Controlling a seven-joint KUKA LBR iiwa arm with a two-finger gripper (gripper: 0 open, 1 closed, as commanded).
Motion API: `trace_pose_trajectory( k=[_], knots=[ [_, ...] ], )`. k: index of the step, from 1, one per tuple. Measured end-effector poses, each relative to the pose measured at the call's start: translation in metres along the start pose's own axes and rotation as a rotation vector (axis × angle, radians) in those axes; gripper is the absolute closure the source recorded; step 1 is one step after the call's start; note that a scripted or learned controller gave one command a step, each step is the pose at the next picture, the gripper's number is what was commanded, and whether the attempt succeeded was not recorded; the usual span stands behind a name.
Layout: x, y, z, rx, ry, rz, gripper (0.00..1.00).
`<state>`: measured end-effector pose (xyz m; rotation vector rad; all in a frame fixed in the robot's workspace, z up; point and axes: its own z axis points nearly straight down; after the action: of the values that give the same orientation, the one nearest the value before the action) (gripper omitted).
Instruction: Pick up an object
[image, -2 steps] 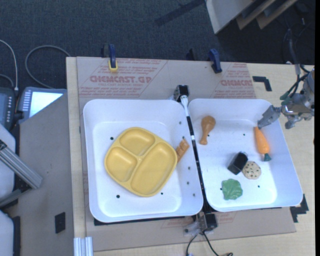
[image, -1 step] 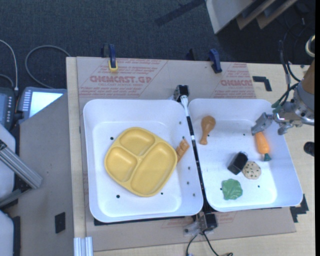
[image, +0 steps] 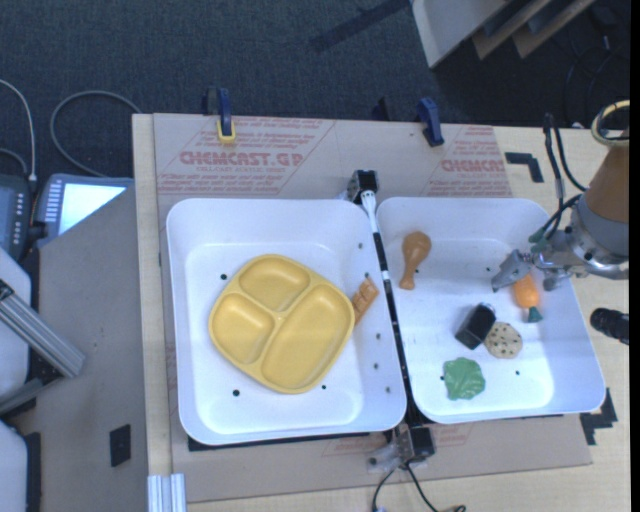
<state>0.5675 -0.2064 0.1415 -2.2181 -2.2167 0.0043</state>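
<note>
red "chemcast gp" print on board (image: 240, 157) — gripper (image: 527, 272) spread over orange toy (image: 526, 293), holding nothing

Tabletop (image: 300, 150): brown board with red lettering, centre of frame, two blue clamps (image: 222, 108) on its upper edge. Directly on it: left white bin (image: 190, 300), centre-left; right white bin (image: 570, 380), centre-right, the two side by side, rims touching.
</note>
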Motion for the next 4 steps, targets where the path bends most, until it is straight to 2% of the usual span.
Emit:
trace_pose_trajectory(
  k=[1,2,3,4],
  knots=[
    [-0.001,0.001,0.051,-0.007,-0.004,0.000,0.00],
    [0.000,0.001,0.039,-0.008,-0.004,0.000,1.00],
    [0.002,-0.006,-0.007,-0.010,-0.004,-0.001,1.00],
    [-0.003,-0.004,-0.070,-0.014,-0.006,-0.001,1.00]
  ],
)
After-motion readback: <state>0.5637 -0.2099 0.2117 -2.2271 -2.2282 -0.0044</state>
